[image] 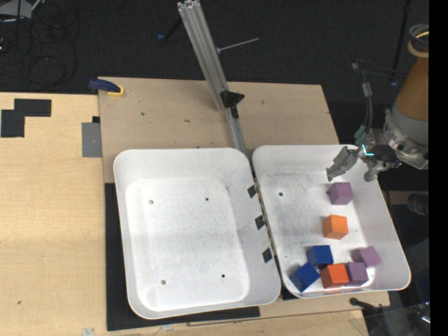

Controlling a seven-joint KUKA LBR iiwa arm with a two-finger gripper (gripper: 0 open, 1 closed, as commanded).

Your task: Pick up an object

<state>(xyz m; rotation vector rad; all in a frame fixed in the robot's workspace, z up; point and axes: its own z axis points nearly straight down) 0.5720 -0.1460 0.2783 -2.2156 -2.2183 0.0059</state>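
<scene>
The right bin holds several small cubes. A purple cube lies near its far right side, with an orange cube just in front of it. Clustered at the near right corner are a blue cube, a second blue cube, an orange cube and two purple cubes. My gripper hangs above the bin's far right edge, just behind the lone purple cube. It is open, with nothing between its fingers.
The left bin lies beside the right one, with black clips along the shared rim. A slanted aluminium rail rises behind the bins. A small blue and yellow clamp rests at the board's far left corner.
</scene>
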